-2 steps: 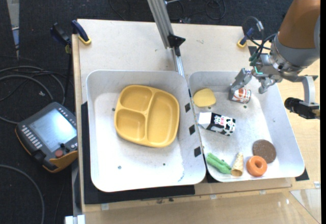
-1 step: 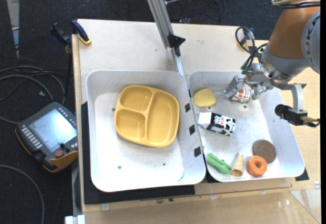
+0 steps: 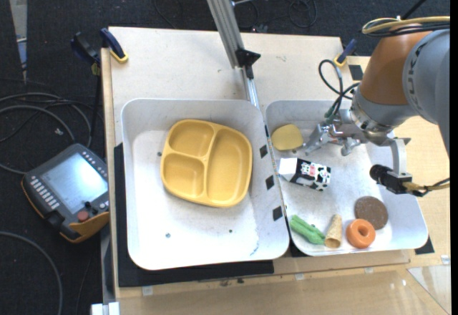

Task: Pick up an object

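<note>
My gripper (image 3: 329,144) hangs over the back of the right bin (image 3: 408,185), its two metal fingers spread apart and open with nothing between them. A flat yellow disc (image 3: 287,137) lies just to its left. A white carton with black cow patches (image 3: 309,172) lies just in front of the gripper, apart from it. Along the bin's front lie a green pod (image 3: 306,229), a tan cone (image 3: 333,231), an orange ring (image 3: 361,233) and a brown round cookie (image 3: 371,212).
The left bin (image 3: 143,185) holds a yellow divided plate (image 3: 207,162). A slanted metal pole (image 3: 222,9) rises from the divider between the bins at the back. A black cable end (image 3: 386,177) dangles from the arm over the right bin.
</note>
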Controlling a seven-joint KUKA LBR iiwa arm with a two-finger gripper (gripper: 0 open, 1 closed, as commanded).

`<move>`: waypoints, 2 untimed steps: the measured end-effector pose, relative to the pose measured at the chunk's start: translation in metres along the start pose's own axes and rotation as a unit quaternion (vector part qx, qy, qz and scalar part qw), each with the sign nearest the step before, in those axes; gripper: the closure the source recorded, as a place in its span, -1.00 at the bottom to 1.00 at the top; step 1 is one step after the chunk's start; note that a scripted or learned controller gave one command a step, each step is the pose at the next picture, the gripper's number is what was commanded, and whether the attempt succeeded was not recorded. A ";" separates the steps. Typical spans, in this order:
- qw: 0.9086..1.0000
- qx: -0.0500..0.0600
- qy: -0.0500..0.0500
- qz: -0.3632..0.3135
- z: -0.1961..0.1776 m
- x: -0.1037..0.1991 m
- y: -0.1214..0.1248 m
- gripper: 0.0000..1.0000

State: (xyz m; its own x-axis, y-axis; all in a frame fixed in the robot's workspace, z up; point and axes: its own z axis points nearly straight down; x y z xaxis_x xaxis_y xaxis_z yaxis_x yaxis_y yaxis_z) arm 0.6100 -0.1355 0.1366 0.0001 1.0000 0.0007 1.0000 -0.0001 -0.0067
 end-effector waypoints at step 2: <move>1.000 -0.004 -0.001 0.000 0.031 0.000 0.001 1.00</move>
State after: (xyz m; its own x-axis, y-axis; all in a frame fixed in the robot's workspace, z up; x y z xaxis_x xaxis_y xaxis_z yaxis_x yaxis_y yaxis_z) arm 0.6108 -0.1350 0.1057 0.0002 1.0000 -0.0004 1.0000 -0.0002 0.0015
